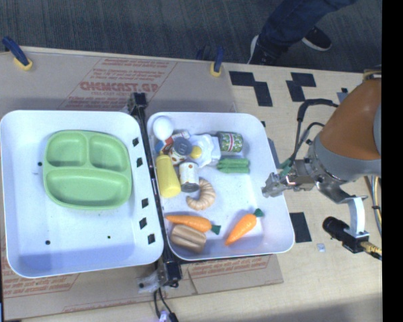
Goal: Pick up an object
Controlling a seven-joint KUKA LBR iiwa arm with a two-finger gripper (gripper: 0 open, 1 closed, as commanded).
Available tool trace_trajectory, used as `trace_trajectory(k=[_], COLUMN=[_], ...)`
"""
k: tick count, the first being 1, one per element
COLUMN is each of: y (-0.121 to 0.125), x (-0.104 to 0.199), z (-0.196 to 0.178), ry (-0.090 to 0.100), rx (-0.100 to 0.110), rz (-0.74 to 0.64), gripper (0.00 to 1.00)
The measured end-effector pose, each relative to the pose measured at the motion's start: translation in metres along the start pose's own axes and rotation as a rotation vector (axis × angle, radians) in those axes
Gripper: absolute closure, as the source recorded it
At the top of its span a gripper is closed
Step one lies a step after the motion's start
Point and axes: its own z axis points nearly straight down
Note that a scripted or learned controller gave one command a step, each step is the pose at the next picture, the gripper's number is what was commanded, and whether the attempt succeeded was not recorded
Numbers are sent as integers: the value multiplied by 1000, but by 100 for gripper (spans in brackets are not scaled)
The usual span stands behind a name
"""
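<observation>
Cardboard sheets cover the surface (101,79) under two shallow white bins. One bin (20,247) carries a green divided plate (88,168). Its neighbour (272,230) is crowded with toy food: a yellow bottle (167,176), a croissant (203,194), two carrots (188,222) (242,226), a bread roll (189,238), a green pod (233,166), a small can (230,142) and a white egg (162,125). At that bin's outer rim, the pincer (274,184) hangs just outside the wall, near the upright carrot. Whether its fingers stand apart or together, I cannot tell; nothing is visibly between them. Someone's legs and shoes (302,25) stand on the carpet beyond.
</observation>
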Motion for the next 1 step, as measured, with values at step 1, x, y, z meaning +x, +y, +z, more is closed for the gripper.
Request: trace_trajectory(k=[1], y=[0], x=[1], z=[1], ry=[0], rx=[1], rz=[-1], gripper=[100])
